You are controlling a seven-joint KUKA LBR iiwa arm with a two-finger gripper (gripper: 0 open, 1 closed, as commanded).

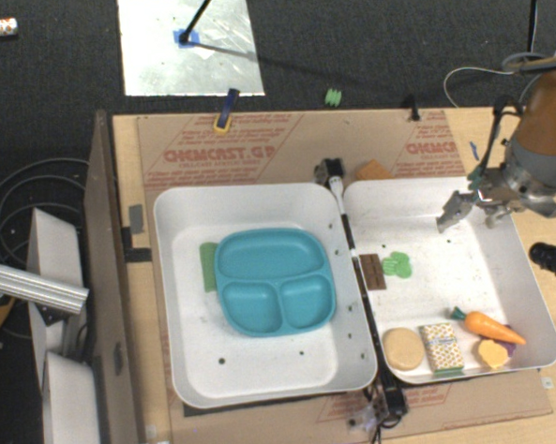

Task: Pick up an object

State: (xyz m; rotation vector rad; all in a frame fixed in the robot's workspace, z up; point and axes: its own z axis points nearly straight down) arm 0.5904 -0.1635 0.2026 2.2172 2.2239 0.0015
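My gripper (470, 216) hangs over the upper right part of the right bin (526, 276). It is open, with nothing between its fingers. Along that bin's front edge lie a tan round biscuit (404, 347), a small patterned box (442, 347), a toy carrot (488, 325) and a yellow-orange piece (493, 353). Near the bin's left wall sit a brown bar (373, 271) and a green leafy piece (397, 264). All of these lie below and to the left of the gripper, apart from it.
The left bin (182, 269) holds a blue divided plate (274, 280) with a green flat piece (208, 266) at its left side. A black divider (352, 249) runs between the bins. An orange item (373, 170) lies behind them. Cables loop at the upper right.
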